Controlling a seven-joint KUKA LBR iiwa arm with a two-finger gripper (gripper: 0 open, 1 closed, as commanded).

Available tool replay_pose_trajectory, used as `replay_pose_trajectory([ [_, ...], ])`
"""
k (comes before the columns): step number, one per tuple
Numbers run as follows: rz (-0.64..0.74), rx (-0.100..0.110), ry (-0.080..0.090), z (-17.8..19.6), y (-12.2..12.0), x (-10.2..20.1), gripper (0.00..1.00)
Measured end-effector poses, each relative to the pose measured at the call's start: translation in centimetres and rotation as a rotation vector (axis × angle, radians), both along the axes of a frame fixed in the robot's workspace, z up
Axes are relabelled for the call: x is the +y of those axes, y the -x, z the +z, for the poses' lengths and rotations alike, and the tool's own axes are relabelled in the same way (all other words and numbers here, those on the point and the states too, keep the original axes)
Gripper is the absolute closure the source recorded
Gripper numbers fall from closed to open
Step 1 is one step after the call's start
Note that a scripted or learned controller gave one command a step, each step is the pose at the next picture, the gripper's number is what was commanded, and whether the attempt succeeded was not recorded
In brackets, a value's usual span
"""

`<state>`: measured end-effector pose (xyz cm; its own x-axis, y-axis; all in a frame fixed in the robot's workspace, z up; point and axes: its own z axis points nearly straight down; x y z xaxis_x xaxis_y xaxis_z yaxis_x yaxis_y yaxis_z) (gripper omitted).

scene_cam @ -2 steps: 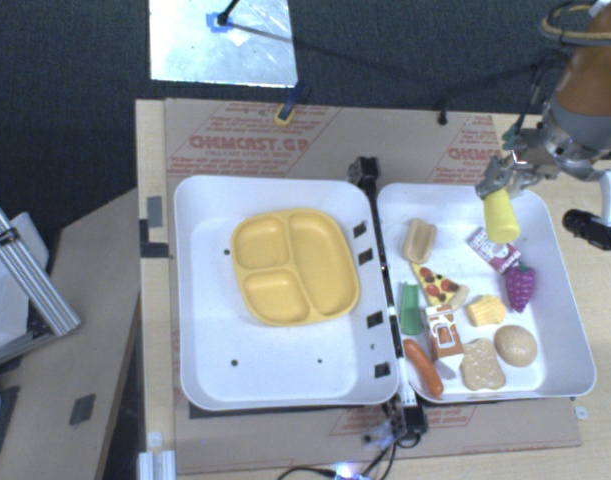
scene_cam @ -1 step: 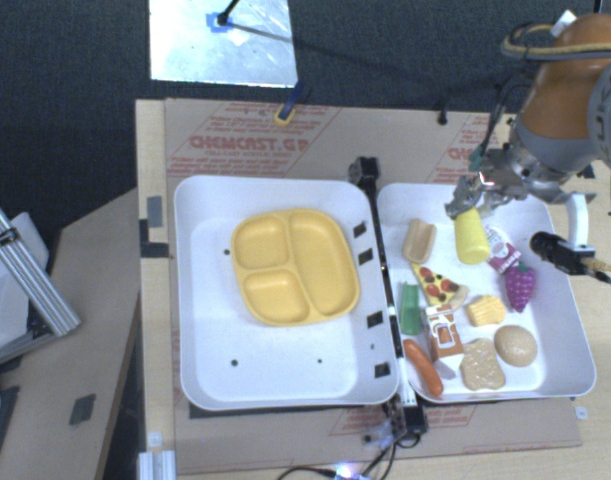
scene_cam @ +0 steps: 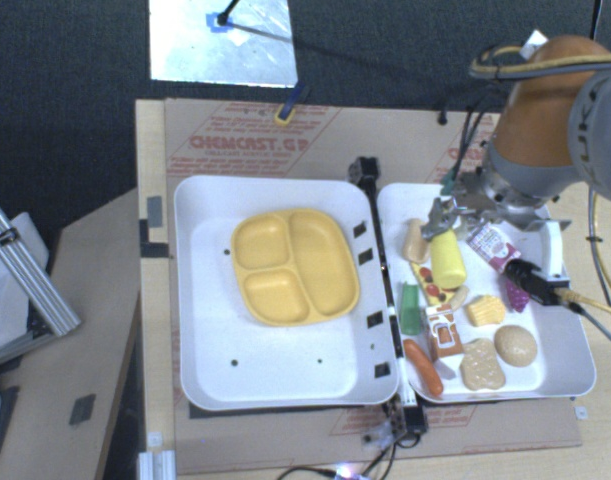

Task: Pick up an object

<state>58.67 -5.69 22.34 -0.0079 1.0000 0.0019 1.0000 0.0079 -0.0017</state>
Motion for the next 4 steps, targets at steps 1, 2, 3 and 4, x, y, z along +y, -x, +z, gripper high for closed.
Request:
replay_pose_trajectory([
  [1,-0.001,0.0,0.001,-1.0,1.1,1.9,1.0],
  [2,-0.007,-0.002,0.001,0.1,2.1,1.1,1.0],
  [3,-0.003,-0.003,0.002,-0.9,0.9,1.6,1.0],
  [4,-0.006,-0.001,0.001,-0.9,1.6,1.6,1.0],
])
